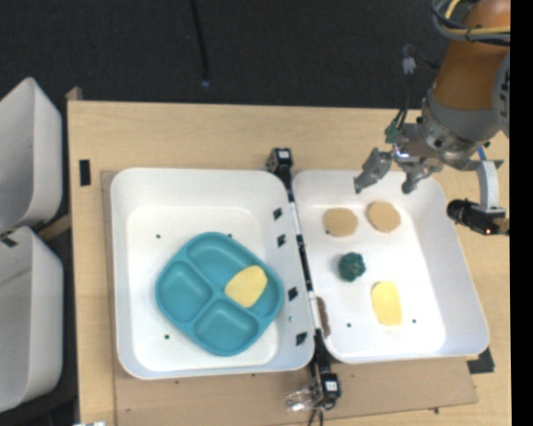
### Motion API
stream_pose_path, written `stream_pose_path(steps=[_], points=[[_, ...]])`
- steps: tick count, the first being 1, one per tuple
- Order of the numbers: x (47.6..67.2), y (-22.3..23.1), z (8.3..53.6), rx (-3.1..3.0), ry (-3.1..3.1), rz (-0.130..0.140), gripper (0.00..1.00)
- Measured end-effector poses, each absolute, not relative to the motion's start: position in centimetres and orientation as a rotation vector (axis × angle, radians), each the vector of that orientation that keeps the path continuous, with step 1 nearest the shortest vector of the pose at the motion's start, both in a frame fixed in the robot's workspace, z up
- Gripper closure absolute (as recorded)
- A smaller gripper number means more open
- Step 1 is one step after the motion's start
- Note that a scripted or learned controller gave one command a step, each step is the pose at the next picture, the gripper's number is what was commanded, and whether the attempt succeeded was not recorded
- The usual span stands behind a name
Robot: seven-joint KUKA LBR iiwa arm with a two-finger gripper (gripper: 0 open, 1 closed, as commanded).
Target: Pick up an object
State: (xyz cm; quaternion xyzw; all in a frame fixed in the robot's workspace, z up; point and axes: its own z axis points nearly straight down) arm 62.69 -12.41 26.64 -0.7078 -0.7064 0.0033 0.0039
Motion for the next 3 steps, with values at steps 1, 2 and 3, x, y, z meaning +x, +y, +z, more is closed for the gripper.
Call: stream_pose_path(steps=[1,2,3], points=[[62.9,-12.4,27.3,-2.223,-2.221,-0.002,0.00],[62.7,-12.5,21.0,-2.221,-2.219,0.007,0.00],[61.8,-12.2,15.4,-2.224,-2.218,0.005,0.00]])
